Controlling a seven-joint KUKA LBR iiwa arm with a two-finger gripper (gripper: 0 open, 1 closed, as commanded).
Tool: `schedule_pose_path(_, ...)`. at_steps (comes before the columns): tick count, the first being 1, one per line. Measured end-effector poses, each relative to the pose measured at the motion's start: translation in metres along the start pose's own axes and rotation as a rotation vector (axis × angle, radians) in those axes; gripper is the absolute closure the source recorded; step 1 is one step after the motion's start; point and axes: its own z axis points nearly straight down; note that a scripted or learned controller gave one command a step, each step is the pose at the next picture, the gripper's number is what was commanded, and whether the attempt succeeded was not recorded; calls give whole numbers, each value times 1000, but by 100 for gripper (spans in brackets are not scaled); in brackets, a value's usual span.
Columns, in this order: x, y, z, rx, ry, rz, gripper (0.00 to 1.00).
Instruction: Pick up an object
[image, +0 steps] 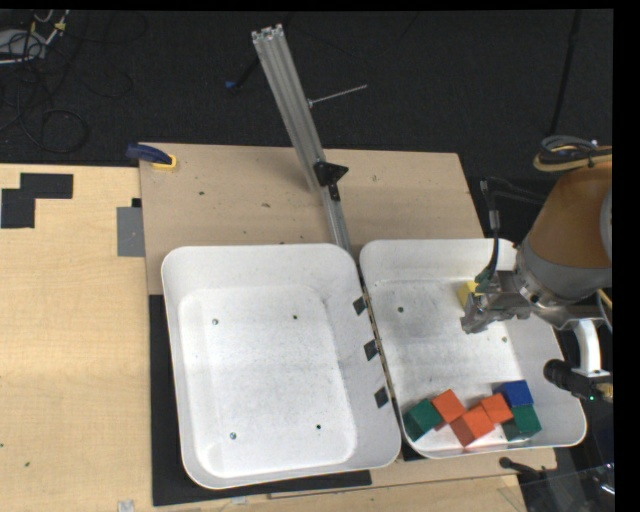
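hand (478, 318): right bin (425, 270), mid-right of frame, beside yellow block (468, 291) | grip: cannot tell | blocks (478, 412): lower right

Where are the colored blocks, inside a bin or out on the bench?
Inside. The colored blocks lie clustered at the near edge of the right bin, within its rim.

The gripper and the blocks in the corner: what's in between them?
Nothing. In the camera view, only bare white bin floor lies between the gripper and the blocks bunched at the bin's near edge.
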Motion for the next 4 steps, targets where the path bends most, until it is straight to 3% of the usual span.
schedule_pose_path(1,-1,1,-53,-1,0,-1,100)
schedule_pose_path(4,155,27,-23,6,2,-3,100)
